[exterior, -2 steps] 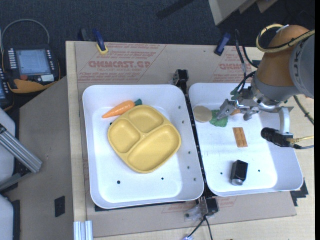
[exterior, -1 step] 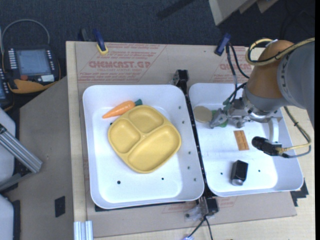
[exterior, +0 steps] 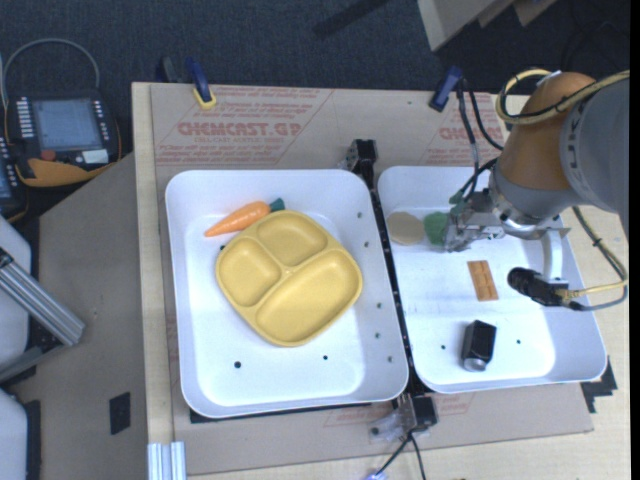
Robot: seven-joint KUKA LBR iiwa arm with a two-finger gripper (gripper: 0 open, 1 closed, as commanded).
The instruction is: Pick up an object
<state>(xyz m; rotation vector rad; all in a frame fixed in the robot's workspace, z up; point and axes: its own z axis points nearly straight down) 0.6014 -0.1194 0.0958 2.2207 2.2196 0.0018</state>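
In the right bin (exterior: 560, 353), my gripper (exterior: 462, 230) is lowered at the far left part, right against a small green object (exterior: 436, 228). The gripper's body hides part of that green thing. A tan round piece (exterior: 405, 229) lies just left of the green one. Nearer the front, an orange-brown bar (exterior: 483, 280) lies flat in the middle of the bin. A black boxy object (exterior: 478, 345) rests close to the front wall.
The left bin (exterior: 190, 268) holds a yellow divided plate (exterior: 288, 278) with an orange carrot (exterior: 238, 218) at its far edge. The ridge between the bins (exterior: 388, 268) runs just left of the tan piece.
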